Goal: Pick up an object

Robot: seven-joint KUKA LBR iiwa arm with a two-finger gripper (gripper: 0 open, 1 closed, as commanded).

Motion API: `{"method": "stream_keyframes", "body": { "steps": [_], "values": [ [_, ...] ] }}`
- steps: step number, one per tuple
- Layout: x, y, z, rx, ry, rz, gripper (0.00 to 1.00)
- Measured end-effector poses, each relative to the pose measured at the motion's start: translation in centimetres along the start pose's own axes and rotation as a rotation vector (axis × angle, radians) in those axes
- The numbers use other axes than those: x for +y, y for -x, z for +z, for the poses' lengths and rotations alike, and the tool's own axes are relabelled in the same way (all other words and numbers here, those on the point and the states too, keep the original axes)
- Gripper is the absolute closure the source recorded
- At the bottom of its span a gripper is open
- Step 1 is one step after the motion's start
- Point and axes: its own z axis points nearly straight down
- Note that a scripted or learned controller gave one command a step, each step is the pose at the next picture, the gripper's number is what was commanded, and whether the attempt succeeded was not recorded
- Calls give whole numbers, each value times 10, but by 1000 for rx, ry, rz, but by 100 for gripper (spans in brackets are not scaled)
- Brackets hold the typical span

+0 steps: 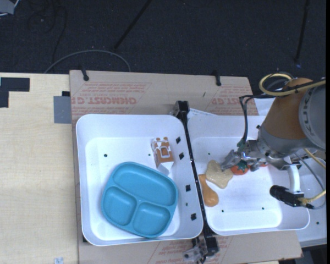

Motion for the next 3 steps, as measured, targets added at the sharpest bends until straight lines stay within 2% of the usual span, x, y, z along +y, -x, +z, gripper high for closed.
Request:
{"method": "stream_keyframes", "body": {
  "steps": [1,2,3],
  "values": [
    [1,0,19,0,5,1,0],
    [3,-1,7,2,10,2,100],
    [-1,-6,-54,-2,9,-1,100]
  ]
}}
